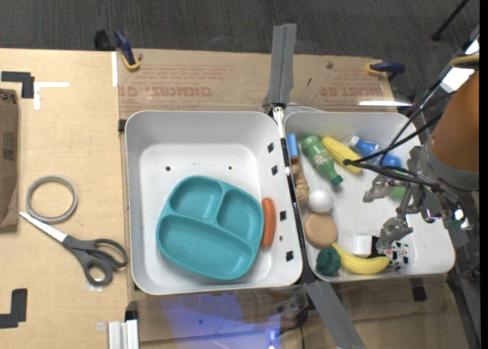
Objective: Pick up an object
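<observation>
While the glossy, curved plastic banana lies against the right bin's near wall, beside a smooth tan egg-shaped piece and a white ball, the arm reaches in from the right, its gripper hanging above the bin floor, jaws apart, gripping nothing.
</observation>
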{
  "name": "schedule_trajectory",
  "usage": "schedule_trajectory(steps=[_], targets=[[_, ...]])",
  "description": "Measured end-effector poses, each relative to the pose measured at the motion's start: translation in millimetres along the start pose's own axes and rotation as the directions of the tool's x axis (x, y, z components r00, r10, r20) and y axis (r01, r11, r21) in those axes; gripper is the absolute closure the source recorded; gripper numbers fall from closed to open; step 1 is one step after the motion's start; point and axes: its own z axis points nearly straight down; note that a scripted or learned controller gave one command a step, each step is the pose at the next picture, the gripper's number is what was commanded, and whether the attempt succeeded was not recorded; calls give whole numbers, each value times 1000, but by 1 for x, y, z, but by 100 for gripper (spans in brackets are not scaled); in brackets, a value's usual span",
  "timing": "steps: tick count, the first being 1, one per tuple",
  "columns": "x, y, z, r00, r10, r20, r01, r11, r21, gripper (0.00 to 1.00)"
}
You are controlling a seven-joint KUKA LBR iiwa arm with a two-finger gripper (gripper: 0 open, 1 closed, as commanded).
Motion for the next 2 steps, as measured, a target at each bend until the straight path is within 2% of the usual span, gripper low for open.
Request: schedule_trajectory(steps=[1,2], targets=[[-81,30,76,998,-60,1,60,998,0,0],[-137,23,114,999,-37,2,37,999,0,0]])
